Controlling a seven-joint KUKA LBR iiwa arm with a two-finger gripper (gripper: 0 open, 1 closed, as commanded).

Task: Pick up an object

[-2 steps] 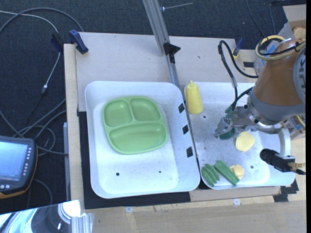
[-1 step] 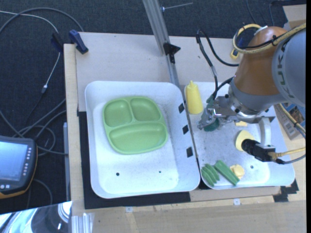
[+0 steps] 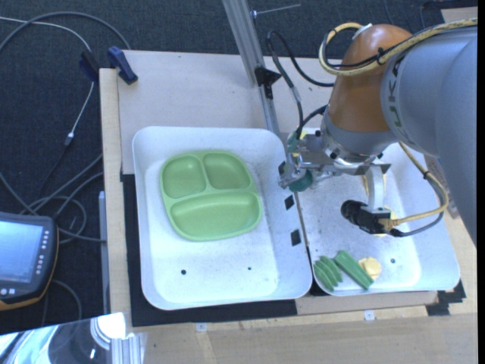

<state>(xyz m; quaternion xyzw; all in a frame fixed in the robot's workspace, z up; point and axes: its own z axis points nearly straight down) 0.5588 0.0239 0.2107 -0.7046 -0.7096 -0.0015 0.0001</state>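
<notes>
Pincer: (image 3: pixel 294 174) low at the right bin's (image 3: pixel 424 279) left wall — grip state cannot be told.
Plate: (image 3: pixel 211 196) green, in the left bin (image 3: pixel 220 287), just left of the pincer.
Beans: (image 3: pixel 342 270) green, near corner of the right bin — below the pincer, long axis slanting down-right.
Yellow bit: (image 3: pixel 370 267) touching the beans.

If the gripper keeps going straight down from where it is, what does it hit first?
Probably the bare white floor of the right bin, close to the rim it shares with the left bin. The gripper sits over that edge; depth is hard to judge, so it might clip the rim.
</notes>
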